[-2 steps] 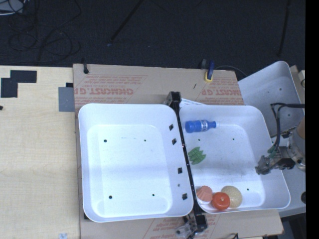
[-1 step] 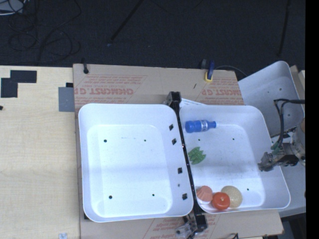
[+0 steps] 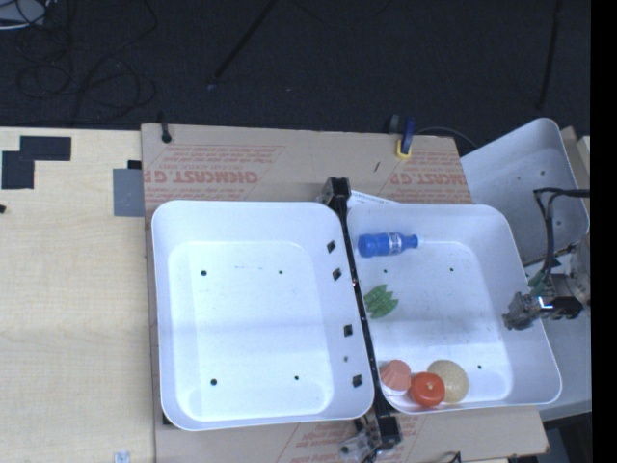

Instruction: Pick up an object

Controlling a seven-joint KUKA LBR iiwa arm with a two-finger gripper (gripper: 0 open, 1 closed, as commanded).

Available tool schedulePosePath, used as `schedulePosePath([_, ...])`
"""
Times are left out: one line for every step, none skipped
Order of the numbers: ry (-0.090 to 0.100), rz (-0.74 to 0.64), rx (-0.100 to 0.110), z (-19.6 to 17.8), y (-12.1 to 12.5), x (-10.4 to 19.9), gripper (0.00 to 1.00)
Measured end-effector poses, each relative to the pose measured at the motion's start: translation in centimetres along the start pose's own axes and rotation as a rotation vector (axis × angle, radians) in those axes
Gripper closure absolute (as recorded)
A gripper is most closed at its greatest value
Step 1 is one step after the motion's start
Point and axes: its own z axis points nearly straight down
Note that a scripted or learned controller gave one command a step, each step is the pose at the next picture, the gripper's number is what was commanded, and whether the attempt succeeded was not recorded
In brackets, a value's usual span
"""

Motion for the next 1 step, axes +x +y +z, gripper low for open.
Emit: schedulePosePath([0.001, 0.000, 0.001, -0.95, 0.00, -0.06, 1.00])
